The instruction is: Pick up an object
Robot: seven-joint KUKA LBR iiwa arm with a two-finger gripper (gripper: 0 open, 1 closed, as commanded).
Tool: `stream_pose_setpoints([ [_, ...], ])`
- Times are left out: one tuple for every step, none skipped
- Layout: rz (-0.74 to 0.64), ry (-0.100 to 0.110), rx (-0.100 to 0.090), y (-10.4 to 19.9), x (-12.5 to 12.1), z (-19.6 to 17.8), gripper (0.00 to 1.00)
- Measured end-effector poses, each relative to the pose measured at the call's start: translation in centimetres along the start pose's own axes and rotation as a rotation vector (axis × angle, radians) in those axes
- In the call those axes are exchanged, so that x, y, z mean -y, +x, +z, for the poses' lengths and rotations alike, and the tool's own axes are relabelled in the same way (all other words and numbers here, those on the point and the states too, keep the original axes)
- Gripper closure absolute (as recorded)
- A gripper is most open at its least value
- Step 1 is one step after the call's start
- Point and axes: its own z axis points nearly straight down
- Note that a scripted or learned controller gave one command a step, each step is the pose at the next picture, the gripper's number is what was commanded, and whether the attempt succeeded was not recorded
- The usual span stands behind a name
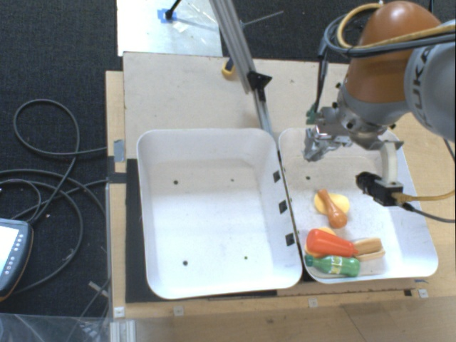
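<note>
Near rim, right bin point(420, 258): a cluster of toy foods is lying against the front wall. Green bottle point(335, 265) is sitting lowest, on its side; orange carrot-like piece point(329, 244) is resting just above it, touching; a tan bun-shaped piece point(369, 246) is lying just beside the carrot's right end.

Mid bin: an orange drumstick-shaped piece point(332, 209) is leaning over a yellow piece point(340, 203), touching it, apart from the front cluster.

Handling, judged: all are looking like small hollow plastic toys, so light, stiff, smooth and likely slippery; not fragile. The rounded bodies are apt to squirt out of a pinch. The drumstick is seeming the best candidate, standing freest; taking it across the narrow neck, fingers square to its long axis, is looking safest.

Left bin point(214, 219): white floor is showing a few dark specks.

Far part, right bin: gripper point(315, 150) is hanging over the bin's back left area, nothing visibly between its fingers.

Pincer state: cannot tell whether spread or closed; too small and blurred.

Relation: drumstick is lying nearer the camera than the gripper and slightly right of it, clearly apart; front cluster is lying well apart, further forward.
</note>
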Motion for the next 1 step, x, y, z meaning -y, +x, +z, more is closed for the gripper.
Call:
stream_pose_setpoints([
  [0.0,0.0,0.0,5.27,1.73,1.82,1.0],
])
